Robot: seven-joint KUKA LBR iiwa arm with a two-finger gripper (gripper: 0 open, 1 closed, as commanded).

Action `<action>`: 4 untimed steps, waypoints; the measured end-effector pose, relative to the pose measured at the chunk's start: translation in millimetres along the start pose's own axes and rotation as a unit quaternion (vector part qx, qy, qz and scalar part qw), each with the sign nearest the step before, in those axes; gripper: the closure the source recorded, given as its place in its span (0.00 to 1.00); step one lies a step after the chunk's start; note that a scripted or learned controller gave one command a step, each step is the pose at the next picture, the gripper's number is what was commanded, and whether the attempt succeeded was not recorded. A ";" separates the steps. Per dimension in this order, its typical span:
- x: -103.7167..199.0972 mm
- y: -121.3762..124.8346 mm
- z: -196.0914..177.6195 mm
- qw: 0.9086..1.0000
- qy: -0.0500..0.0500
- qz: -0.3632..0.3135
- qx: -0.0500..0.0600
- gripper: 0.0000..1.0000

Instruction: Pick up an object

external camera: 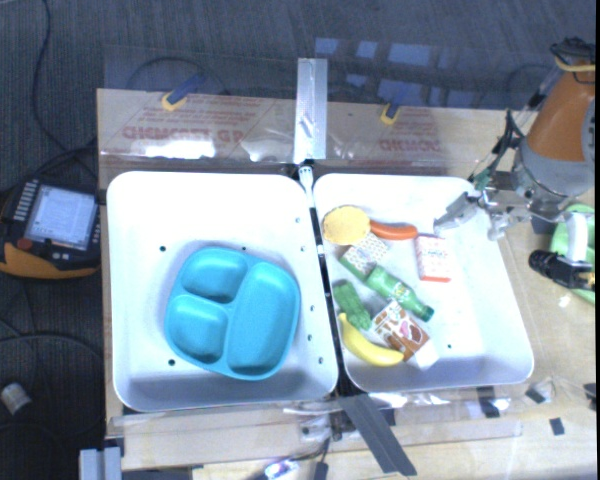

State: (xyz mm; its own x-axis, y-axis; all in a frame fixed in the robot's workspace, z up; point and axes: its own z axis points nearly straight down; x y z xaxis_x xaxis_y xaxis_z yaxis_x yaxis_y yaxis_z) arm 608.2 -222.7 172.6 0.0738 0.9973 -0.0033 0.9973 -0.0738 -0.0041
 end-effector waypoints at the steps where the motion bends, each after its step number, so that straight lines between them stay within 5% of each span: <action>1: 13.1 -29.4 -5.0 0.999 0.002 0.051 0.000 0.00; 2: 15.4 -12.8 76.8 1.000 0.005 -0.008 -0.003 0.00; 3: 22.3 -1.9 82.7 0.999 -0.001 -0.049 -0.005 0.00; 4: 23.0 -0.6 73.0 0.999 -0.001 -0.050 -0.007 1.00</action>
State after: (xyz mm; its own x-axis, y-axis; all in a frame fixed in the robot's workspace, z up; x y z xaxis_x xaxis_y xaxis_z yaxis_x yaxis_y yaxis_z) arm 609.0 -200.0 99.4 -0.0260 0.9996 -0.0061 0.9996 0.0260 0.0097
